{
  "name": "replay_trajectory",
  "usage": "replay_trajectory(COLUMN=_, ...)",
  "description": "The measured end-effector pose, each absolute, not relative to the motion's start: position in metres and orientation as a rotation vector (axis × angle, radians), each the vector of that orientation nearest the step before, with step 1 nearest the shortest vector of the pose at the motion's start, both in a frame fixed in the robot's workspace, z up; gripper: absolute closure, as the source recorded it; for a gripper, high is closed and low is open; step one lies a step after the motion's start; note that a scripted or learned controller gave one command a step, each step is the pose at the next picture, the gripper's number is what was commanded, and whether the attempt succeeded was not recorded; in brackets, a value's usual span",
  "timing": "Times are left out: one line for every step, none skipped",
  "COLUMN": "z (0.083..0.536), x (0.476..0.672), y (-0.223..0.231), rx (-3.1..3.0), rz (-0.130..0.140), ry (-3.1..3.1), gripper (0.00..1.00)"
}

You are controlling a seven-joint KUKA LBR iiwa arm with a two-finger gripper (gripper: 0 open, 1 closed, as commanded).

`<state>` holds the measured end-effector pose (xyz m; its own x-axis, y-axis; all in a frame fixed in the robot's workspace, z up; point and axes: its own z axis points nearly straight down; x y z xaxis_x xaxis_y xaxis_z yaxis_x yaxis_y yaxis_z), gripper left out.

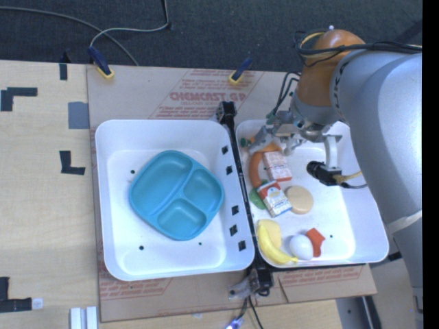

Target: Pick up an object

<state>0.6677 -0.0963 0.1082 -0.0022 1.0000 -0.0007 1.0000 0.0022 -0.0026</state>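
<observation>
The arm [370,94] reaches in from the right, its orange band above the right bin [357,232]. The gripper [278,132] hangs low over the far left corner of that bin, just above the upper end of a sausage [257,166]. Whether the tool is apart or together cannot be told, and nothing shows clamped in it.

The right bin holds the objects. A small carton [278,166] lies against the sausage, with a second carton [276,199] just below it and a tan disc [300,199] beside that. At the near edge lie a banana [271,242], a white egg [300,245] and a red piece [315,240], close together.

The left bin [113,184] holds a blue divided plate [176,194], lying flat.
</observation>
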Motion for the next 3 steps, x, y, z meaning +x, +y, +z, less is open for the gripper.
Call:
replay_trajectory(z=0.0923, x=0.6694, y=-0.099, rx=-2.218, rz=0.006, ry=-2.23, gripper=0.0)
replay_trajectory(z=0.0921, x=0.6698, y=-0.098, rx=-2.221, rz=0.01, ry=-2.229, gripper=0.0)
replay_trajectory(z=0.092, x=0.6698, y=-0.0981, rx=-2.221, rz=0.01, ry=-2.228, gripper=0.0)
